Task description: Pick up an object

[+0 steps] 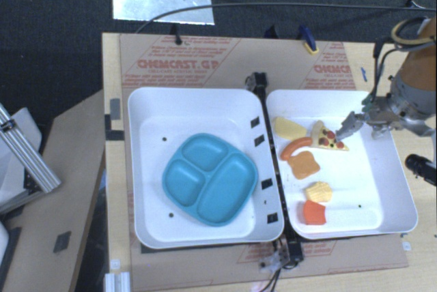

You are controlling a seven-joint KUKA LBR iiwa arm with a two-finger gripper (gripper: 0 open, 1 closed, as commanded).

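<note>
We see the bench (225, 52), two bins, and toy food in the right one.

The end effector (347, 125) hovers by the pizza slice (329, 138) at the right bin's (396, 195) far side; its state we cannot tell. The slice looks light, stiff, thin; grip its edges.

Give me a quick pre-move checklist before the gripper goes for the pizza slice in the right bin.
1. Gripper near target: ok, its tip sits just right of the pizza slice.
2. Finger opening: cannot tell, too small and blurred.
3. Anything held already: cannot tell.
4. Slice clear of neighbours: not ok, the red sausage and the yellow piece lie right beside it; contact cannot be judged.
5. Other toys out of the path: ok, the toast, cracker and orange piece lie nearer the front.
6. Blue divided plate: ok, alone in the left bin.
</note>
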